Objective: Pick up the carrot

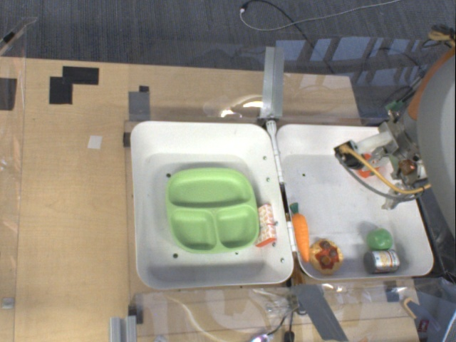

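Nearest the camera, at the front wall of the right bin (335, 191): silver can (382, 261), on its side, close to the front right corner. Just behind the can, touching or nearly so: small green round item (380, 238), type not identifiable. Left of the can, apart from it and also at the front wall: round red-and-yellow item (325, 255), mottled, type not identifiable. Task item: carrot (301, 235), orange, flat on the floor of the right bin, lengthwise along the left wall, beside the divider between the two bins. Green top toward the far side, tapered tip toward the front left corner. Tip just beside the red-and-yellow item; contact between the two not determinable. Gripper (400, 168): over the far right part of the right bin, at the end of the grey arm (438, 112) reaching in from the right, well apart from the carrot. Open or closed state: cannot tell. Left bin (149, 155): green divided plate (211, 209), roughly central on the floor, with one long compartment on the far side and two smaller ones on the near side. Just beside the right edge of the plate, between plate and right wall: small red-and-white packet (266, 224), print too small to read.
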Robot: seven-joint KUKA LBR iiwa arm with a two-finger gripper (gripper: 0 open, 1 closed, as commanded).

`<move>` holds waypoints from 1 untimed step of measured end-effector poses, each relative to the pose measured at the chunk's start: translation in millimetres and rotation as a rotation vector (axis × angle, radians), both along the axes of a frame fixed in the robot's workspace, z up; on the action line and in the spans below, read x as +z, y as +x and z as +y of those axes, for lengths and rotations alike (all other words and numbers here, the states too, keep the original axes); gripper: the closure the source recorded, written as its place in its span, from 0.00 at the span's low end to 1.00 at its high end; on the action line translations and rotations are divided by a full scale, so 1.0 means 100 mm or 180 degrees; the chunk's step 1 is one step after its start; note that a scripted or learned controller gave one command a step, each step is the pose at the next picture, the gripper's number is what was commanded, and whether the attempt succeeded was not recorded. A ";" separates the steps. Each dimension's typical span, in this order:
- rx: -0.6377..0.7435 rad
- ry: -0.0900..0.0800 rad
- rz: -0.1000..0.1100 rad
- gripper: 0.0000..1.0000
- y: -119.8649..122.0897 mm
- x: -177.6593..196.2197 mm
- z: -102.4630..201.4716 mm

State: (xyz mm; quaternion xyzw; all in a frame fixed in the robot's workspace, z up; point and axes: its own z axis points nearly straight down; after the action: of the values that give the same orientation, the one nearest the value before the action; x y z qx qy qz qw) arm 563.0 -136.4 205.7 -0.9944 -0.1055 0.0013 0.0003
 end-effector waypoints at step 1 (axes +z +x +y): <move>0.0248 0.0006 0.0006 0.00 -0.30 -0.72 0.42</move>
State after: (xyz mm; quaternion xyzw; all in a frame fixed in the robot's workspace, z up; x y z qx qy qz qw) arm 533.5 -94.1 133.9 -0.9896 -0.1441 0.0020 0.0013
